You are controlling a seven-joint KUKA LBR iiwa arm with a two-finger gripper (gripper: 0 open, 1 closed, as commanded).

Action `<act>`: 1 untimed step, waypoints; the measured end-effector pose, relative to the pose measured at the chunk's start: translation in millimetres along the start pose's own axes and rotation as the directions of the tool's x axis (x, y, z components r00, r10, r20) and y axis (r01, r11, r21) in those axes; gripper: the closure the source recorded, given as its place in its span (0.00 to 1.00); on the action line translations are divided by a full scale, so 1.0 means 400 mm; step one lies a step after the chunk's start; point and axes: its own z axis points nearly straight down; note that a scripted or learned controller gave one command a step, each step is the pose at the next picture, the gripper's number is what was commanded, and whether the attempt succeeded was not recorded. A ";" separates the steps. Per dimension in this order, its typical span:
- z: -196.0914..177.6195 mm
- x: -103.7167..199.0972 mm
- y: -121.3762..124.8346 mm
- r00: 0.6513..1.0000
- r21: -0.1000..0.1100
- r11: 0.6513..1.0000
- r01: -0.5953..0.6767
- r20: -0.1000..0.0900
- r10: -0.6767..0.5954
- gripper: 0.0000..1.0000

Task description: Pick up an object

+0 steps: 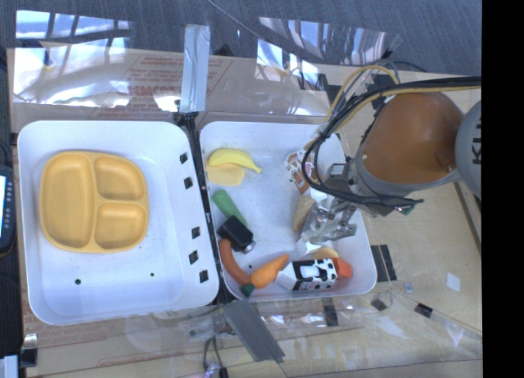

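My gripper (331, 222) hangs low over the right side of the right bin (270, 135), beneath the orange wrist band. A tan, bread-like piece (303, 212) lies just to its left, close to the metal tip. In front of the gripper sits a black-and-white cow-patterned carton (315, 274). Beside the carton are an orange carrot (271, 270) and a red-orange sausage (232, 262). A yellow banana (228, 164), a green cucumber (227, 202) and a small black block (237, 232) lie along the bin's left side. A printed snack packet (295, 167) is partly hidden by cables.
The left bin (49, 286) holds a yellow divided plate (94, 200). A black divider with clips (199, 229) separates the bins. Black and yellow cables (352, 102) loop over the right bin's far right corner. Cardboard and foil lie behind the bins.
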 end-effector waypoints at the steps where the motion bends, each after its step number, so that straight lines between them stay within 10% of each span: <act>1: -0.179 -0.043 -0.103 0.834 0.004 0.834 0.552 0.001 -0.552 1.00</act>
